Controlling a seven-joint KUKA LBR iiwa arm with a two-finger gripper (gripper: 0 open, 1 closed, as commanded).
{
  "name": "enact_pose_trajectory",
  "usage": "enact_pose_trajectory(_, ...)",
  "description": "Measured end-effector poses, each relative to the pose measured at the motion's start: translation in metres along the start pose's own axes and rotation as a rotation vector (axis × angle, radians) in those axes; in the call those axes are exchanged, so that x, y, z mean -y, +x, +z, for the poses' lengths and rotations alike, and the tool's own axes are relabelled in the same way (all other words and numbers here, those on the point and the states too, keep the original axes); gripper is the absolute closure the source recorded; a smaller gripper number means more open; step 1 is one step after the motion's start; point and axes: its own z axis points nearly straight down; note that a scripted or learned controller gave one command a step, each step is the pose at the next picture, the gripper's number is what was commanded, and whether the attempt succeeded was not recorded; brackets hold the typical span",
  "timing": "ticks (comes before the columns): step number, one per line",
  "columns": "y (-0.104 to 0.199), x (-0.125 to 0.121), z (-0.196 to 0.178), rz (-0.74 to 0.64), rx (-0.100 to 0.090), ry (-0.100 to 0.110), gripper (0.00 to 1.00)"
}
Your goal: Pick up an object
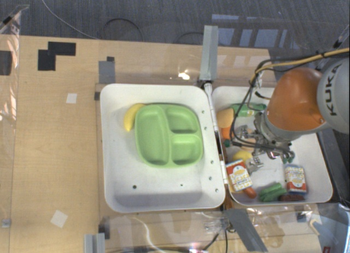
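Note:
The arm's orange band [296, 101] hangs over the right bin [320, 162], and my gripper [261, 149] reaches down among the objects in that bin's middle. Close around it lie an orange piece [225, 117], a green object [244, 108], a yellow piece [243, 155], a small carton with a red top [239, 175], another small carton [295, 178], a green piece [269, 193] and a dark red one [293, 196]. The wrist hides the fingertips.
The left bin [117, 181] holds a green divided plate [167, 135] with a yellow banana [130, 116] at its upper left edge. A grey divider bar [208, 55] stands behind the seam between the bins. Cables [284, 63] run from the arm.

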Motion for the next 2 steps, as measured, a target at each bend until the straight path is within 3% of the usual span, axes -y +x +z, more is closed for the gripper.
enact_pose_trajectory(1,0.031,0.028,0.0,0.076,0.005,-0.001,0.0)
enact_pose_trajectory(2,-0.07,0.062,0.004,0.093,-0.002,-0.002,0.0)
